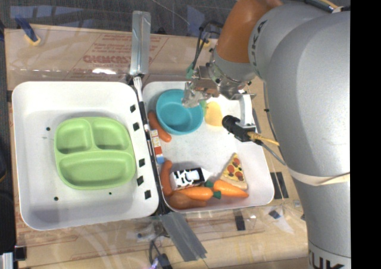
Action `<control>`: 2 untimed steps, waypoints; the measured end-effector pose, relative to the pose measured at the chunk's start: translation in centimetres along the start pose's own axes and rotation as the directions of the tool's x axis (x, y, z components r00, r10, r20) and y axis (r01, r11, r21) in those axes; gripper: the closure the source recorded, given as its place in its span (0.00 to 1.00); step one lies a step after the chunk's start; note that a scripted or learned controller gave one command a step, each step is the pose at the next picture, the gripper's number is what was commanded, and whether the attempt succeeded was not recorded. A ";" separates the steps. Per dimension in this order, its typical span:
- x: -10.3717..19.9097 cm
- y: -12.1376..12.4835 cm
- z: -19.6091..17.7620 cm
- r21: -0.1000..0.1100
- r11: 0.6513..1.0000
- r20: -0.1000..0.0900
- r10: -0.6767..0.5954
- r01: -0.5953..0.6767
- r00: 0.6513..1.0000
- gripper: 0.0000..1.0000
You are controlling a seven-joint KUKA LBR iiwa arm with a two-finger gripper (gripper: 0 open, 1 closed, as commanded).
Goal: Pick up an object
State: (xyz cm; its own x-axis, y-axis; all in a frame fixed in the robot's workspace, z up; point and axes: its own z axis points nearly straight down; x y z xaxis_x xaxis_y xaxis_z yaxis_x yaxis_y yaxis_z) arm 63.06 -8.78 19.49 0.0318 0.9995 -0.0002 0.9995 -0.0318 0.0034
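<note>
My gripper (194,99) hangs over the far part of the right bin (262,158), at the far right rim of a blue bowl (178,112). A yellow object (213,113) lies just right of the bowl, beside the gripper. Near the bin's front sit a pizza slice toy (234,172), two carrots (209,191), a black-and-white block (187,177) and a brown sausage-like piece (166,177). An orange-red piece (159,127) lies along the bin's left wall. I see nothing between the fingers.
The left bin (30,119) holds a green divided plate (93,152). A metal divider bar (140,41) rises between the two bins at the back. The arm's bulk covers the right side of the bench.
</note>
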 end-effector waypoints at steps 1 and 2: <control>-4.1 -4.1 7.6 0.009 0.970 -0.003 -0.241 0.241 0.970 1.00; 1.9 0.8 0.1 0.002 0.990 -0.001 0.143 -0.143 0.990 1.00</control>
State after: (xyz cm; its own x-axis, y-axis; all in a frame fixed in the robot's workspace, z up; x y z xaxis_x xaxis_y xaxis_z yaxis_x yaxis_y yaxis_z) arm 63.91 -6.89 19.35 0.1741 0.9847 0.0014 0.9847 -0.1741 0.0013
